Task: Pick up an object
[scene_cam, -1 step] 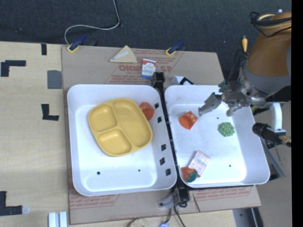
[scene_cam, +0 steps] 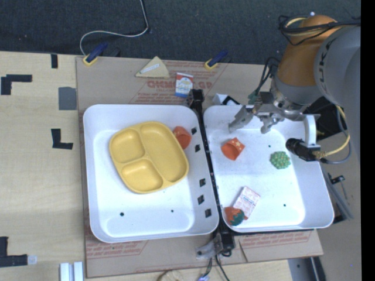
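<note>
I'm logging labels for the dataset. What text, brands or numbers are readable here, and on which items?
Nothing reads clearly.
Red lettering on the brown cardboard sheet under the bins: too faint.
Small red, white and blue carton: print blurred.
White packet with pink print in the right white bin: too small.

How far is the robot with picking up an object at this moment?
Nothing is picked yet. The tool hangs open over the back of the right bin, holding nothing. The orange block, the green ball and the packet lie on the bin floor. Left to do: descend, close on one, lift.
</note>
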{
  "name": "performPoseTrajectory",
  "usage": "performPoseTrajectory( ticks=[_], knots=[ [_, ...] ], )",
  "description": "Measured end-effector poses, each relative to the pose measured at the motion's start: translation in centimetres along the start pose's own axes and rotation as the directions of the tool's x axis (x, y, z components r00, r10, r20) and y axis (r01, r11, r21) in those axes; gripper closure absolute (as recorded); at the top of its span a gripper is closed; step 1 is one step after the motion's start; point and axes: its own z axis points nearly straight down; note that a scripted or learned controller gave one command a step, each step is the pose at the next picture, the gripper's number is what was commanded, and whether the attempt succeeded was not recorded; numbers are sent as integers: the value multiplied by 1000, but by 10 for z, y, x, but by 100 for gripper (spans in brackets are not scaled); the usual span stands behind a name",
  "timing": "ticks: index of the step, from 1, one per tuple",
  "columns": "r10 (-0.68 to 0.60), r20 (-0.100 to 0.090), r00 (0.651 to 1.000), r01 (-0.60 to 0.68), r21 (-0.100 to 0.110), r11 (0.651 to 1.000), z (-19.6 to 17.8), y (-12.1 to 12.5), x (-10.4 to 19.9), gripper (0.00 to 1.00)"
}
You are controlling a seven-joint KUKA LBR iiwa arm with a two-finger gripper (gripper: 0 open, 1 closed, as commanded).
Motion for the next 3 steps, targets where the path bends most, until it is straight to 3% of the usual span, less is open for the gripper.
performPoseTrajectory(
  ticks=[1,2,3],
  knots=[
    [0,0,1000,0,-6,1000,104,-3,7,0],
    [0,2,1000,0,-7,1000,94,-3,7,100],
    [-1,-1,1000,1,-5,1000,5,-31,49,100]
  ],
)
